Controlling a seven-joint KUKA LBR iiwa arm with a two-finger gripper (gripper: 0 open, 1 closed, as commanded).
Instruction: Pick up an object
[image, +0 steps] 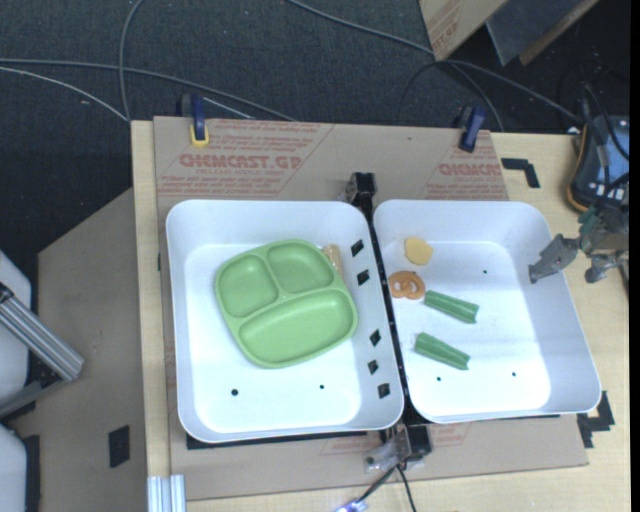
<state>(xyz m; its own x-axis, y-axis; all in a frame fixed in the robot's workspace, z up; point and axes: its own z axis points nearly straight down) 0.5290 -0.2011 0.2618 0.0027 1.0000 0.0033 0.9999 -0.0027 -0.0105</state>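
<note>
While end effector (572, 258) grip state is unreadable | 2 ridged green sticks (452, 307) (441, 350) | smooth 3-compartment green plate (287, 302)

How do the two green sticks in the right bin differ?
The upper green stick lies nearer the orange ring; the lower green stick lies further toward the bin's front. The upper one looks slightly longer. Both are green, lie flat, tilt the same way, and touch nothing.
</note>
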